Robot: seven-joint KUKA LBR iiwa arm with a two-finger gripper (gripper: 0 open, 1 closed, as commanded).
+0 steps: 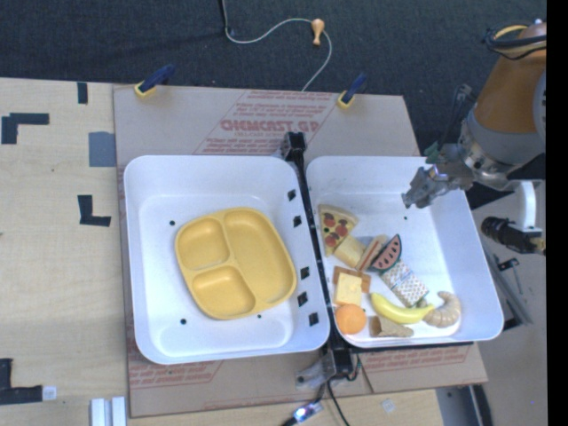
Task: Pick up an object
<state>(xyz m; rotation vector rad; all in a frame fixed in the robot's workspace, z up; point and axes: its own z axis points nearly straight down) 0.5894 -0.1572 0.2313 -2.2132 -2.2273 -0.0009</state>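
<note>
Hovering over the right shallow white bin (pixel 475 264): grey two-finger gripper (pixel 417 193), whether parted or closed I cannot tell; plastic yellow banana (pixel 397 309), watermelon slice (pixel 386 252) unlifted, pick pending.

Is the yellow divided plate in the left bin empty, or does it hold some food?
Empty. The yellow plate shows three bare compartments; the toy food lies in the right bin.
</note>
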